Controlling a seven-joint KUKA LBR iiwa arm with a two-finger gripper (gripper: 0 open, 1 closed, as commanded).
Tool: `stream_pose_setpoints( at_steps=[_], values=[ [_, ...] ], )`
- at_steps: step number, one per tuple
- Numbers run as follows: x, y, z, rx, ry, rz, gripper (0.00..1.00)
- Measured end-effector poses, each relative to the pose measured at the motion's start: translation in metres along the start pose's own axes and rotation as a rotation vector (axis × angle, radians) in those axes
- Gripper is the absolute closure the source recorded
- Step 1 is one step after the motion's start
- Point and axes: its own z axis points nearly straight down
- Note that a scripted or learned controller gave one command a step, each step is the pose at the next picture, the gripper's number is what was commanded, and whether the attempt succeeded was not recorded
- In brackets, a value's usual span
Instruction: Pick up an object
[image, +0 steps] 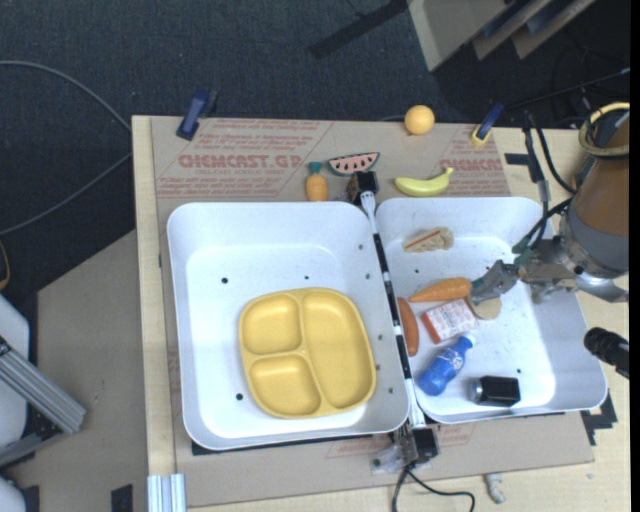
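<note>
The right bin (560, 330) holds several items. A tan sandwich wedge (428, 239) lies at the back and an orange carrot (438, 291) in the middle. A red sausage (408, 326) lies along the left wall, beside a red-and-white packet (450, 320). Nearer the front are a blue bottle (444, 365) and a black box (496, 390). My gripper (492, 284) reaches in from the right and sits low at the carrot's right end, over a small tan round piece (488, 309). I see nothing clearly held in it.
The left bin (200, 300) holds a yellow divided plate (305, 352). Behind the bins on the bench lie a banana (422, 183), an orange ball (419, 119), a watermelon slice (354, 162) and a small orange toy (317, 186). Blue clamps (194, 113) grip the back edge.
</note>
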Motion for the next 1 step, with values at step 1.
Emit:
stream_pose_setpoints(
  at_steps=[1],
  values=[
    [0.02, 0.0157, 0.1356, 0.002, 0.0, 0.001, 0.0]
  ],
)
